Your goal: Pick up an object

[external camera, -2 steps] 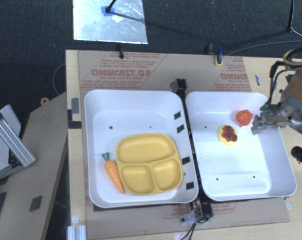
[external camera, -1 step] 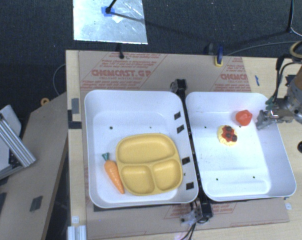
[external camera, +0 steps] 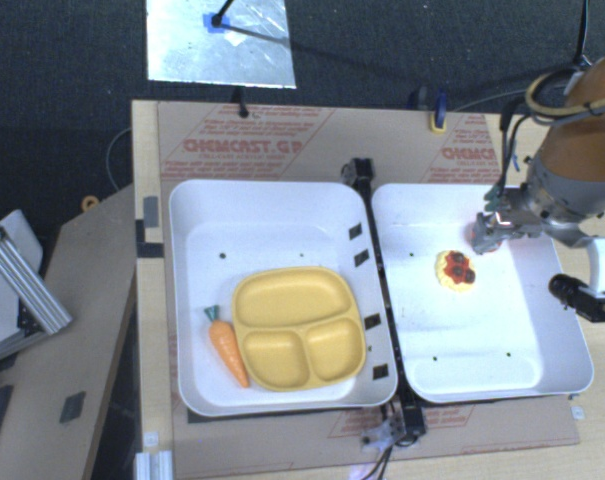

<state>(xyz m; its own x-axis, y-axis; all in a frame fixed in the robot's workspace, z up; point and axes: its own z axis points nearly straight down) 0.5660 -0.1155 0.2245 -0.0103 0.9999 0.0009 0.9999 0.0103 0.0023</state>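
Two white bins sit side by side on your bench: the left bin (external camera: 197, 268) and the right bin (external camera: 502, 358). Nothing has been lifted, so the whole pick is ahead of you. Count one yellow divided tray (external camera: 297, 326) and one toy carrot (external camera: 225, 346) just beside it, lower left of centre. One small yellow-and-red food piece (external camera: 456, 269) lies right of centre. Your gripper (external camera: 487, 232) hovers near it, upper right; its grip state I cannot tell.
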